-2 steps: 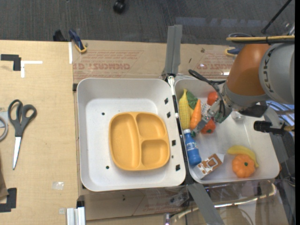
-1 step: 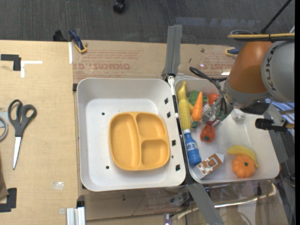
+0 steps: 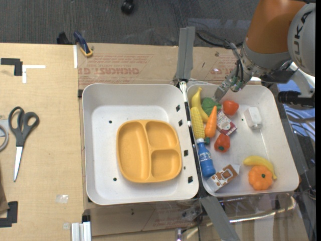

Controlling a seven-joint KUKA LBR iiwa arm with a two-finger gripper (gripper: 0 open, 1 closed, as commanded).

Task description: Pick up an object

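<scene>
Camera view — fingers (image 3: 224, 89) hover above green toy (image 3: 209, 106), right bin (image 3: 286, 134).

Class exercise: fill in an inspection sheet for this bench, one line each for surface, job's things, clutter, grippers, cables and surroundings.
Surface: wooden bench with cardboard under two white bins.
Job's things: right bin holds corn, carrot, two tomatoes, blue bottle, two bananas, small pumpkin, two cartons and a white block.
Clutter: left bin holds a yellow divided plate; scissors lie on the bench.
Grippers: gripper hangs over the right bin's far edge; jaw state unclear, nothing seen held.
Cables: dark cables behind the right bin.
Surroundings: grey carpet, chair caster.
</scene>
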